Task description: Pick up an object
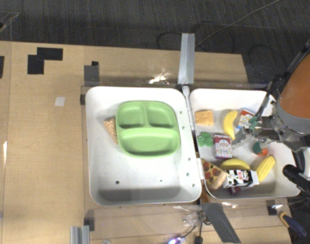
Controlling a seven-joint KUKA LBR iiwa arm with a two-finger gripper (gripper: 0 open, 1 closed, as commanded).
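The right bin [277, 98] holds several toy foods: a tan bread square [204, 117], a banana [229, 123], a small carton [245, 118], a green item [206, 139], a red-pink box [222, 147], a yellow piece [235, 163], a pizza slice [213, 172], a corn cob [266, 168] and a black-and-white box [240, 178]. My gripper [242, 132] hangs low over the middle of this bin, between the banana, the carton and the red-pink box. A small red and green item [259, 148] lies just below the wrist.
The left bin [99, 156] holds a green divided plate [146, 127] with a tan waffle-like piece [110, 129] at its left edge. A metal divider post [186, 60] stands behind the bins. My arm's orange band [303, 88] overhangs the right bin's right side.
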